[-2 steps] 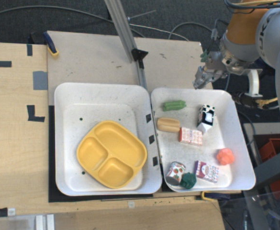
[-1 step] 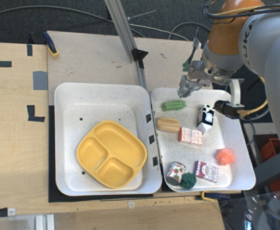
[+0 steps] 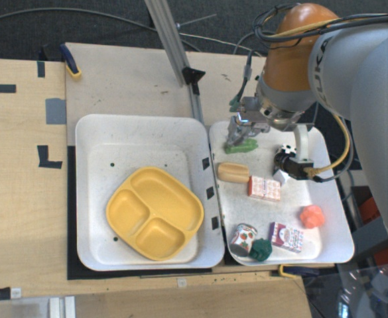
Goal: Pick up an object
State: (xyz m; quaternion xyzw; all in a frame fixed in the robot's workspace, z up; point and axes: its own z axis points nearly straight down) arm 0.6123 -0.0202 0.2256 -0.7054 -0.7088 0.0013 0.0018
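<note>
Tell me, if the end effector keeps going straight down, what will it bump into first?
Probably the flat green piece in the right bin. The end effector points down right over it, near the bin's top left corner. Depth is hard to judge from this slanted view, so it may already touch it.

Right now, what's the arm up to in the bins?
The KUKA arm's gripper is down at the far end of the right bin, right over a green item. I can't confirm a grasp. Further along that bin lie a tan roll, a pink-and-white box, an orange-pink lump and a small carton. The left bin holds a yellow divided tray.
</note>
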